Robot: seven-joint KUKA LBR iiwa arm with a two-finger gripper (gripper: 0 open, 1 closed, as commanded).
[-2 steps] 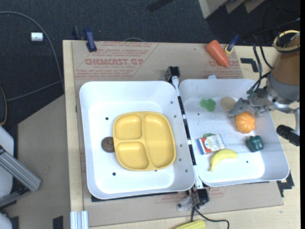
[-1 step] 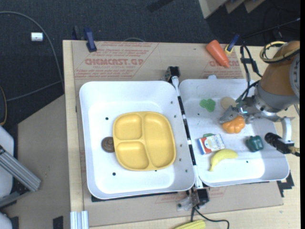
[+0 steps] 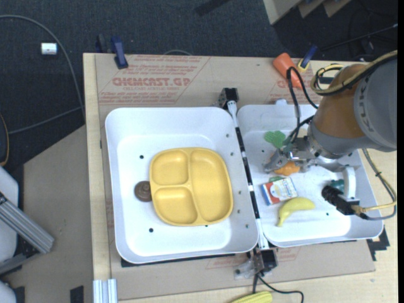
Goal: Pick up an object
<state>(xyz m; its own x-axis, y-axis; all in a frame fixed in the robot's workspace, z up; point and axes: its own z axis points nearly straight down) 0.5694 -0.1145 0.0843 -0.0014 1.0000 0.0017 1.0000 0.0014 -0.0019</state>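
Objects in the right bin (image 3: 353,229) sit partly hidden beneath the arm (image 3: 353,109), fingers' (image 3: 285,161) state impossible to tell.

red "CHEMCAST GP" print, brown bench board (image 3: 151,81)

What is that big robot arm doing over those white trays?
The robot arm is reaching into the right tray, trying to pick something up. Its pincer is low down over a small orange thing, beside a green thing. A banana and a little packet lie nearby, untouched. The left tray holds a yellow divided plate with a brown round thing poking out beside it. I can't tell yet if it has caught anything.
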